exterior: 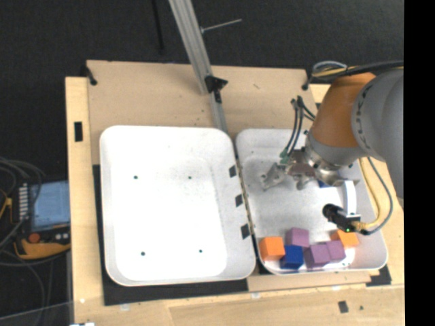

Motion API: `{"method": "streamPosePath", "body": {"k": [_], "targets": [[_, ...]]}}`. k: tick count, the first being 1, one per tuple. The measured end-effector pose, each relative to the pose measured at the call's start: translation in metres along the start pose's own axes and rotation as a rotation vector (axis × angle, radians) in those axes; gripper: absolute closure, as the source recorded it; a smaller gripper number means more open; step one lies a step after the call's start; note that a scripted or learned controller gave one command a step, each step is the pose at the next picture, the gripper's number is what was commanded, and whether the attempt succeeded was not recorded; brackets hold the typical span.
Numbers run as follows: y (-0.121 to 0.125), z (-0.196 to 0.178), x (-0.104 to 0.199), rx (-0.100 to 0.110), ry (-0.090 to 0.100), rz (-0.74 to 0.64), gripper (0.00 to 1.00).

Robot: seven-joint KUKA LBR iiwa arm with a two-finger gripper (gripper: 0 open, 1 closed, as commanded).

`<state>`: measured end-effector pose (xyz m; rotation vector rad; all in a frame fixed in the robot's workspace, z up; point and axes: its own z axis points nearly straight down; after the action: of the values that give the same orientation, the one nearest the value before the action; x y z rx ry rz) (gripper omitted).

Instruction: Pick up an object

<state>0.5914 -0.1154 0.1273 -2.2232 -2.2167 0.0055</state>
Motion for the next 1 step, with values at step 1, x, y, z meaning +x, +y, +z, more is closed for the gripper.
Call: {"method": "streamPosePath", "body": {"k": [1], "targets": [[0.0019,-0.0140,-0.0013,-0.008,0.001,0.008,1.00]]}}
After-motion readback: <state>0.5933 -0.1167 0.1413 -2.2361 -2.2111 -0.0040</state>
